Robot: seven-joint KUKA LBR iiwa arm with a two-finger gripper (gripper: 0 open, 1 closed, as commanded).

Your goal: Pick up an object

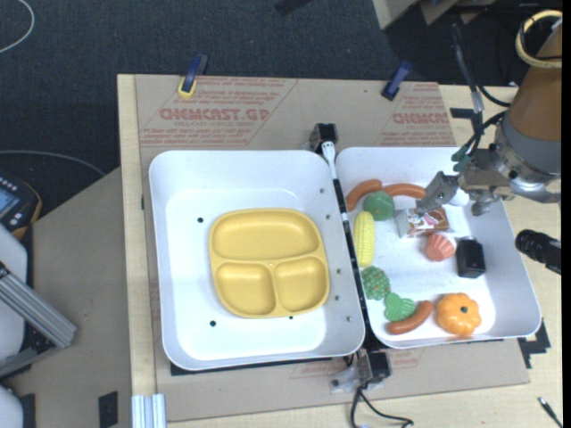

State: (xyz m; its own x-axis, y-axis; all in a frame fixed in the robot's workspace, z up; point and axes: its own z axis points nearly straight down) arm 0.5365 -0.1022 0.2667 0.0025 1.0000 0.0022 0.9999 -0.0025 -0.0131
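The right bin [522, 279] holds several toy foods. A red sausage [393, 189] lies at the back beside a green pepper [379, 206], with a yellow corn cob [364, 237] along the left wall. A small brown-and-white packet [423, 223] and a pink piece [439, 246] sit mid-bin, next to a black block [470, 258]. At the front lie a broccoli [375, 282], a green piece [399, 308], another sausage [414, 320] and an orange pumpkin [458, 314]. My gripper [462, 196] hangs over the back of this bin, just up and right of the packet, open, with nothing between its fingers.
The left bin [178, 239] carries a yellow divided plate [268, 261]. Clamps [189, 77] pin the cardboard base at the back. The arm's grey body and orange band [535, 119] stand over the right bin's far right corner.
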